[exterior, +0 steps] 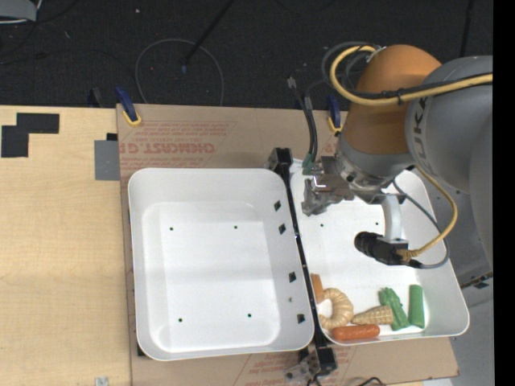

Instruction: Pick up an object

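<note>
So the arm (pixel 451 135) is the biggest thing here. It comes in from the right and gets cut off at that edge, and its grey bulk plus the orange band (pixel 394 95) cover the far right corner of the right bin (pixel 346 272), so whatever's under there is anyone's guess. The wrist is bent down and toward the left, which puts the gripper (pixel 316 195) low over the far left part of that bin, just beside the divider where the two bins meet. It's dark and jumbled at this angle and I honestly can't make out whether it's spread or pinched together, but nothing is visibly caught in it. The left bin (pixel 209 280) is bare white floor, loads of room. Both sit on a cardboard sheet (pixel 201 139) on the table (pixel 56 256). The stuff to pick is all bunched along the right bin's near edge, well apart from the gripper: a curved cream piece (pixel 339 302), two green sticks (pixel 393 306) by the near right corner, a red-orange sausage shape (pixel 355 333) tight against the rim, a beige cone (pixel 368 318) and a small orange-brown bit (pixel 317 284) hard against the divider.
</note>
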